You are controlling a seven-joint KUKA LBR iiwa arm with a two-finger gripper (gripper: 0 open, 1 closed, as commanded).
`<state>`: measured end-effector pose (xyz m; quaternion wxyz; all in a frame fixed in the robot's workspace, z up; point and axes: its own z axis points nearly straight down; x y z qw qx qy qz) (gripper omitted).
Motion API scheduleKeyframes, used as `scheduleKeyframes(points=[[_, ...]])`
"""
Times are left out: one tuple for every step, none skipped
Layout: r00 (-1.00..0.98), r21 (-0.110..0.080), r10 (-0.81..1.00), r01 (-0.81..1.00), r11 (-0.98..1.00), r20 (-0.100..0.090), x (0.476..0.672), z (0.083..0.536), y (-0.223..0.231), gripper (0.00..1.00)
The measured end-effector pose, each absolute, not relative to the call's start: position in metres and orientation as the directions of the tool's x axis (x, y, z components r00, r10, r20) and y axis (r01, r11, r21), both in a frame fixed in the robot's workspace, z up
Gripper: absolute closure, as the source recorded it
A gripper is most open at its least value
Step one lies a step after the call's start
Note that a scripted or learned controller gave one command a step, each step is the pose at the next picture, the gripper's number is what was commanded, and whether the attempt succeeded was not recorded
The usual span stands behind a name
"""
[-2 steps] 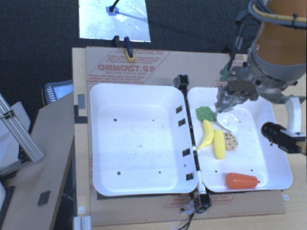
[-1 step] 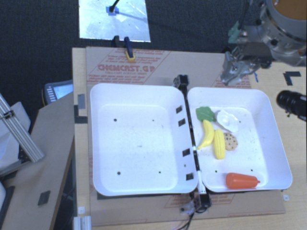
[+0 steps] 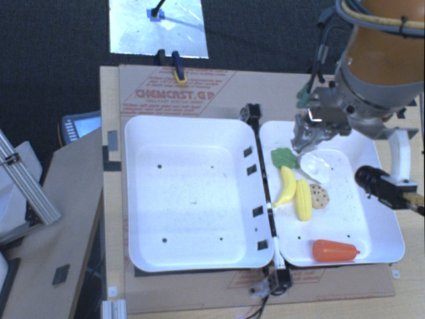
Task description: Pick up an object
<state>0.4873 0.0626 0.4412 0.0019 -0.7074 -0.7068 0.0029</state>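
The right bin (image 3: 382,234) holds a green toy piece (image 3: 283,157), a yellow banana (image 3: 287,185), a yellow corn cob (image 3: 303,200), a brown cookie (image 3: 319,196), a clear plastic piece (image 3: 319,167) and an orange carrot (image 3: 335,250). My gripper (image 3: 307,138) hangs over the far left part of that bin, just above the green piece and the clear piece. Nothing shows between its fingers.
The left bin (image 3: 192,191) lies beside the right one, joined by a black clipped divider (image 3: 260,178). A black fixture (image 3: 378,181) sticks in from the right over the right bin. A shiny plate (image 3: 158,18) and a yellow-blue clamp (image 3: 178,68) lie beyond the bins.
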Motion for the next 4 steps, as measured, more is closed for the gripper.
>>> scheduleKeyframes(points=[[-0.008, 0.012, 1.0, 1.0, 0.008, 0.004, 0.487, 0.541, 0.103, 1.0], [-0.006, -0.001, 1.0, 1.0, 0.006, 0.0, 0.486, 0.491, 0.117, 1.0], [-0.006, 0.007, 1.0, 1.0, 0.006, 0.002, 0.5, 0.538, 0.138, 1.0], [0.002, -0.01, 1.0, 1.0, -0.002, -0.003, 0.485, 0.419, 0.105, 1.0]])
